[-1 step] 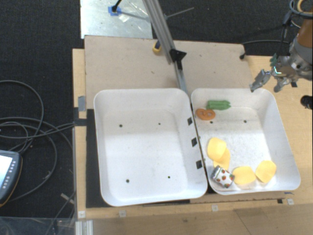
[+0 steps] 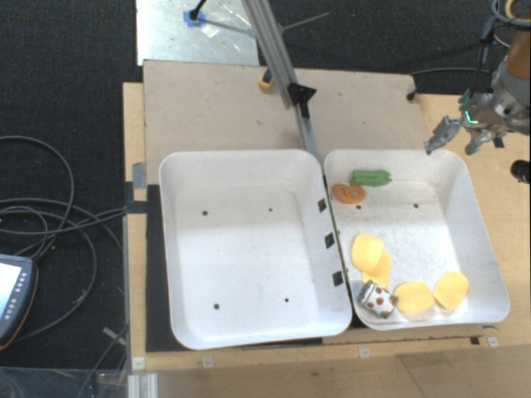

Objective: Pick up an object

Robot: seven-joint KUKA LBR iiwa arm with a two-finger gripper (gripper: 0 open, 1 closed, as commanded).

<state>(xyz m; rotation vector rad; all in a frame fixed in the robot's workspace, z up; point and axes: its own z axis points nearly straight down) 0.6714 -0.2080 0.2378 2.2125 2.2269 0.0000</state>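
Camera view | jaws [image 2: 459, 138] spread, nothing between | green pickle [image 2: 370, 177], oblong, in right bin [image 2: 477, 214]

No readable text, labels, brands or numbers anywhere (handheld screen [image 2: 10, 293] too blurred).

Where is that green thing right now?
The green object lies near the far edge of the right bin, just beside the orange pretzel-like piece.
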